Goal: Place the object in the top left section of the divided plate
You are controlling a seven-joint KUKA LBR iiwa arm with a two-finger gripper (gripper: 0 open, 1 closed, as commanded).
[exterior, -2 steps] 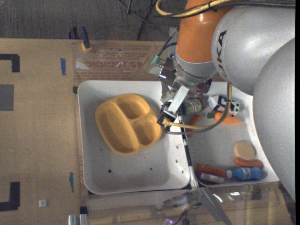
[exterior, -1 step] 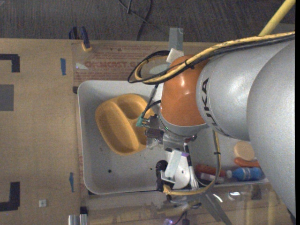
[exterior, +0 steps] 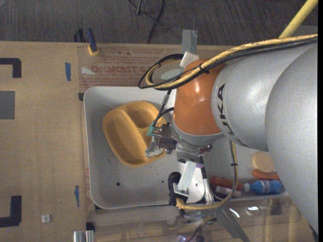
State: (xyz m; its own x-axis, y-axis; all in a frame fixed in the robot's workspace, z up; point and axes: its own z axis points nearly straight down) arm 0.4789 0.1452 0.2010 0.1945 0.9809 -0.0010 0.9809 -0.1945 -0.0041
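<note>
A yellow divided plate point(exterior: 125, 133) lies in the left part of the white bin point(exterior: 103, 178). The arm's orange-banded wrist hangs over the plate's right side and hides that part of it. My gripper point(exterior: 154, 148) sits low at the plate's right rim, seen from above, with a small teal piece point(exterior: 150, 130) showing by its upper edge. I cannot make out any object between plate and gripper; the arm covers that spot.
Past the arm at the right lie a pale round disc point(exterior: 263, 161), an orange item point(exterior: 265, 174), a blue bottle point(exterior: 264, 187) and a red pen-like thing point(exterior: 225, 182). Brown cardboard surrounds the bin. Cables loop over the arm's top.
</note>
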